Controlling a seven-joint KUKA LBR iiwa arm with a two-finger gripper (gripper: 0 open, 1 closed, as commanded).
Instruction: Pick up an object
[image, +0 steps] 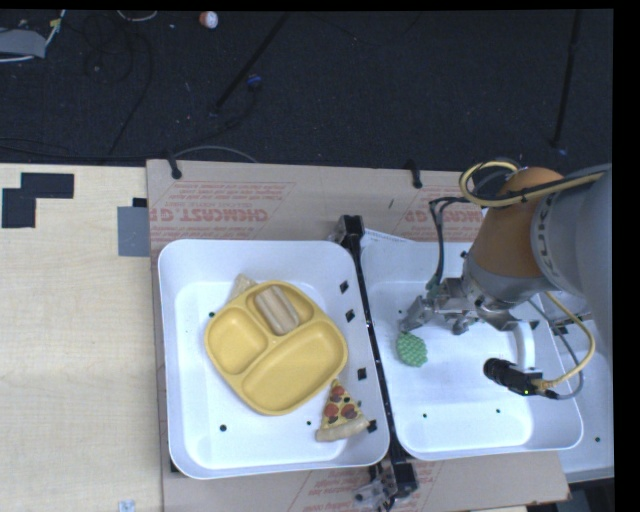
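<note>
A small green knobbly object (411, 350) lies on the floor of the right bin (470, 435), near its left wall. My gripper (428, 314) hangs just above and slightly right of it, at the end of the grey arm with the orange band (510, 235). Nothing shows in the gripper. In the left bin (190, 300) rests a yellow divided plate (290, 370) with a tan bun-like piece (277, 308) in its upper compartment. A toy pizza slice (341, 412) lies by that bin's lower right corner.
A black divider (366, 340) separates the two bins. A black connector with yellow cable (515, 377) hangs from the arm over the right bin. Cardboard (260, 200) lines the bench under the bins.
</note>
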